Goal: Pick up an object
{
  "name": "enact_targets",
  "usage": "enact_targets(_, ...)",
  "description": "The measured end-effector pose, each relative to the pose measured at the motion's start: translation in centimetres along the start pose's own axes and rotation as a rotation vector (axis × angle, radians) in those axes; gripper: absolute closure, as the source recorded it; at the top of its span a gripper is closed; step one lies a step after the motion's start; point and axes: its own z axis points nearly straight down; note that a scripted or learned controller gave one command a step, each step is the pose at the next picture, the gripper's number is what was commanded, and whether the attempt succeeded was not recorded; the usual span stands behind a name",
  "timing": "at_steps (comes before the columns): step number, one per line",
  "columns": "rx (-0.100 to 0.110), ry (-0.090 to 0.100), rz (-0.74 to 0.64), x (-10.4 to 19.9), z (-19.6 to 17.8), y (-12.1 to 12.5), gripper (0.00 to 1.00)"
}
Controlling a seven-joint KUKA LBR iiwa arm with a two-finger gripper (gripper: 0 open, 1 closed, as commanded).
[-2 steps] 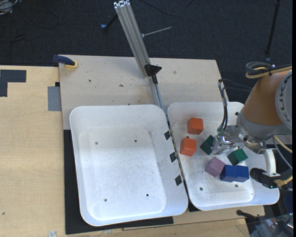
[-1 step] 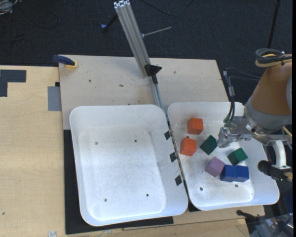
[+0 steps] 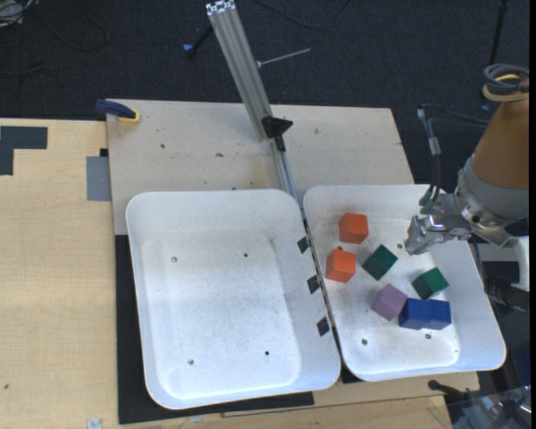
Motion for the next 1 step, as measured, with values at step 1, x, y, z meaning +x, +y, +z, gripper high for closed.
enact_targets(1, 0.007, 0.003, -0.002, 5.56, 0.97, -1.01, 1.0)
